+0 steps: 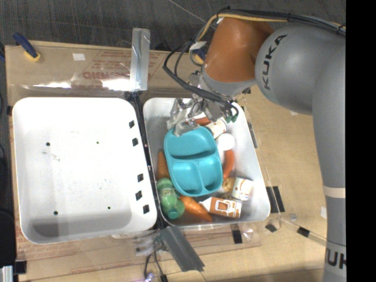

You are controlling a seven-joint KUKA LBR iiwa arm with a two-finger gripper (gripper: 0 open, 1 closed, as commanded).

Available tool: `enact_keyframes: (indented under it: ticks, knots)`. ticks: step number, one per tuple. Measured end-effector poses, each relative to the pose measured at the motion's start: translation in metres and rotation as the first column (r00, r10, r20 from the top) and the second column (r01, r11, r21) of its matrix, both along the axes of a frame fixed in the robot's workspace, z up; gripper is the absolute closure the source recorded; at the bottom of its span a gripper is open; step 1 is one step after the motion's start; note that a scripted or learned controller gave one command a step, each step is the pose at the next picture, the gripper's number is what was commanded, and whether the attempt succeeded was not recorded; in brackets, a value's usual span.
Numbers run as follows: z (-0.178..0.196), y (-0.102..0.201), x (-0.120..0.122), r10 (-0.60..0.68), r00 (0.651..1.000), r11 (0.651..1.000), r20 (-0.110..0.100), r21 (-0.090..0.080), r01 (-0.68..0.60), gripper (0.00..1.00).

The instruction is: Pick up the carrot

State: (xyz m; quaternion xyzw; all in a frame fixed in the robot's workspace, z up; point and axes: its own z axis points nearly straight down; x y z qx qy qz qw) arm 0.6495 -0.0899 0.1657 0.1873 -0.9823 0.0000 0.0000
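Over the right-hand bin (258,175), the gripper (187,117) is hanging above the back edge of a teal divided tray (192,160). Whether it is open or clamped I cannot tell. The carrot (194,207) is lying at the bin's front, wedged between a green bottle (169,200) and a small carton (226,207), probably because the tray is crowding everything outward. Room beside it is looking tight (the front wall is sitting just behind), while the left bin (35,157) is offering open floor.
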Motion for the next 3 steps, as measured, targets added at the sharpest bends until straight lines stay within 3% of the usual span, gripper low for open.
enact_keyframes:
  ticks: [1,2,3]
  knots:
    - [0.0296,0.0295,0.0072,0.26,0.966,0.966,0.001,0.001,-0.26,1.0]
    - [0.0257,0.0219,0.0073,0.4,0.917,0.917,0.0,0.001,-0.4,1.0]
    - [0.0256,0.0309,0.0074,0.706,0.708,0.708,0.004,0.001,-0.706,1.0]
